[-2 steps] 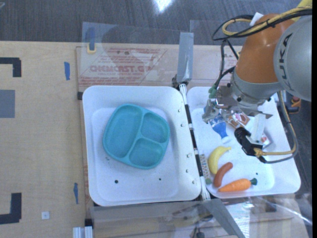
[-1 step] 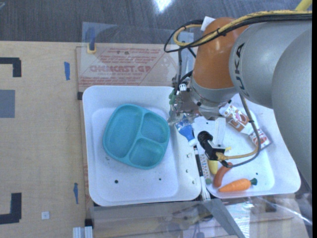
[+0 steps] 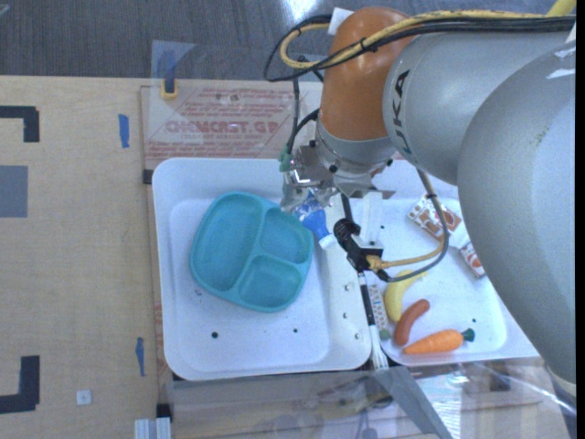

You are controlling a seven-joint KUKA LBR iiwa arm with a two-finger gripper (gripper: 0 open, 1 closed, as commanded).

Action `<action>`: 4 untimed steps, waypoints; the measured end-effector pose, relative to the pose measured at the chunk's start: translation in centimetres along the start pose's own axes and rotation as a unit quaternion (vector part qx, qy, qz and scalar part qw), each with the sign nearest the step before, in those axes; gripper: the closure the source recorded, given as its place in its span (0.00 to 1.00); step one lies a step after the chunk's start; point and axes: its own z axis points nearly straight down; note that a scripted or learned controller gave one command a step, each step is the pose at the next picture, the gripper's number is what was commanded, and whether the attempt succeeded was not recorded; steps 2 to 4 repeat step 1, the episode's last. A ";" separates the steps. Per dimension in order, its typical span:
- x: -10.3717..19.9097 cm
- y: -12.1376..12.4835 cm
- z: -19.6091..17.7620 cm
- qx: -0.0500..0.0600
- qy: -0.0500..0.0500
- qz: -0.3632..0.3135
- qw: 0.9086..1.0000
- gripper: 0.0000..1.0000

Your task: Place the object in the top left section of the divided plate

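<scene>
The grey arm with its orange band (image 3: 361,71) is reaching in from 3 o'clock and hanging over the seam between the two white bins. The hand (image 3: 306,198) is sitting at the plate's upper right rim, at about 1 o'clock of the plate. A small blue object (image 3: 314,222) is showing just under the hand, touching or just off the plate's rim; cannot tell whether the hand is clenching it or has released it, since the wrist is blocking the view. The teal divided plate (image 3: 249,250) is lying flat in the left bin (image 3: 183,337), rotated a bit, three sections showing, nothing lying in them. The right bin (image 3: 498,323) is holding a banana (image 3: 395,297), a red sausage (image 3: 412,319) and an orange carrot (image 3: 435,342) bunched at 6 o'clock, plus red-and-white packets (image 3: 435,218) at 3 o'clock of the hand. A black cable is dangling from the wrist across the bin seam. Both bins are resting on the wooden tabletop (image 3: 73,245), with blue tape marks at 9 o'clock.
</scene>
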 end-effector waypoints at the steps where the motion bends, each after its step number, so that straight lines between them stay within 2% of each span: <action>1: 0.1 0.0 0.0 0.000 0.000 0.000 1.000 0.00; 4: 0.1 0.0 0.0 0.000 0.000 0.000 1.000 0.00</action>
